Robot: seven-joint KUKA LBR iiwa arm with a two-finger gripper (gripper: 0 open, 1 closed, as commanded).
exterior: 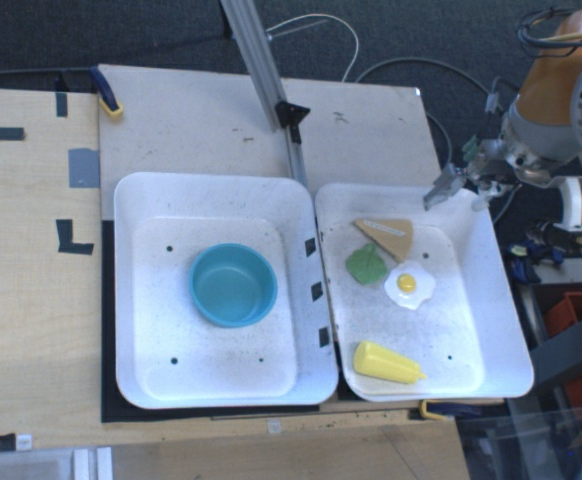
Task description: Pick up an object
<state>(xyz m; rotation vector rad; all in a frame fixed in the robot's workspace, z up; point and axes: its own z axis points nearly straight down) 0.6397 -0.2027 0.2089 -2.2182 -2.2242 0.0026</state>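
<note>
Hanging above the far right corner of the right bin: the grey two-finger gripper (449,190), carried by the grey arm with the orange band (554,88) that enters from the right.
Jaws: released — the two fingers stand apart with nothing between them, one fingertip (434,199) over the bin's upper rim.
Right bin: shallow white plastic bin (501,318), holding four toy food items.
Item 1: tan wedge-shaped toy sandwich slice (387,234), lying flat in the upper middle of the right bin, nearest the gripper but apart from it.
Item 2: green leafy toy lettuce piece (367,265), just below and left of the wedge, touching or nearly touching it — contact cannot be told.
Item 3: white toy fried egg with a yellow yolk (409,287), just right of the lettuce, below the wedge's tip.
Item 4: yellow tapered toy corn cob (386,363), on its side near the front edge of the right bin, well apart from the other three.
Left bin: shallow white plastic bin (141,208), beside the right one, their rims meeting.
Left bin contents: round blue plastic bowl (233,284), upright, near the middle.
Bench: pale board (191,118) under both bins, with a slanted grey metal bar (253,43) reaching down toward the seam between the bins.
</note>
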